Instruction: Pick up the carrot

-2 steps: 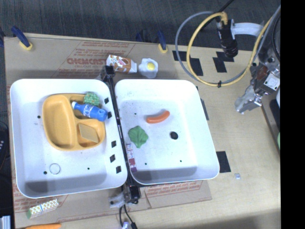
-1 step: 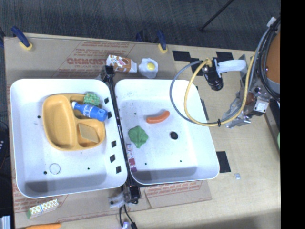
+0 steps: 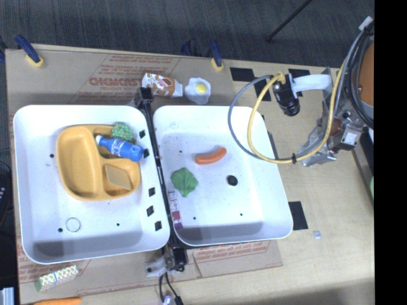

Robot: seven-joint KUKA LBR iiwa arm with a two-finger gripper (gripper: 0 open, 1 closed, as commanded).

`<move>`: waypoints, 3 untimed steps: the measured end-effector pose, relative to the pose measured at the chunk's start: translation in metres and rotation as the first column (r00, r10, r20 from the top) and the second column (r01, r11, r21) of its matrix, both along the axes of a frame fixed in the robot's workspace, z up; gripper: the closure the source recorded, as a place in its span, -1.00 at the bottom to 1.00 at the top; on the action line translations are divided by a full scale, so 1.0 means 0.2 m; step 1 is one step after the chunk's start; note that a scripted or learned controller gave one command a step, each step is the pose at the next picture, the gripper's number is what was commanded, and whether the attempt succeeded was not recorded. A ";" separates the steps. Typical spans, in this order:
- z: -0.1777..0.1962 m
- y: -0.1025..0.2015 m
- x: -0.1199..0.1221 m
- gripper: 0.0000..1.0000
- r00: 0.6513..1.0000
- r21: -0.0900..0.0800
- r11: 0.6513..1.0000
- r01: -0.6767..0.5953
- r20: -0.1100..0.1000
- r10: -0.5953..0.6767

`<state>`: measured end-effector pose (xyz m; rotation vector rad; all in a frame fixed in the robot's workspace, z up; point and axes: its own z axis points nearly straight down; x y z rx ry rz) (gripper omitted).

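The carrot (image 3: 210,156), a short orange piece, lies flat in the right bin (image 3: 273,196), near its middle and slightly toward the back. My gripper (image 3: 317,159) hangs at the end of the arm past that bin's right rim, over the cardboard bench, well to the right of the carrot and apart from it. Yellow and grey cables (image 3: 254,126) loop from the arm over the bin's back right corner. The gripper's end is small and cluttered by cables.
A green leaf (image 3: 184,182) and a small dark object (image 3: 232,181) lie in the right bin near the carrot. The left bin (image 3: 38,234) holds a yellow divided tray (image 3: 79,164), a blue bottle (image 3: 119,148) and a green piece (image 3: 123,131). A packet (image 3: 159,84) and an egg-like toy (image 3: 198,89) sit behind the bins.
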<state>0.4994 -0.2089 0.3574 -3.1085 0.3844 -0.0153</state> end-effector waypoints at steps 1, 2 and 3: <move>0.05 0.01 0.01 1.00 1.000 0.007 1.000 0.000 0.011 0.000; 0.11 0.01 0.02 1.00 1.000 0.015 1.000 0.000 0.024 0.000; -0.08 -0.01 -0.01 1.00 0.999 -0.001 0.999 -0.044 -0.004 0.044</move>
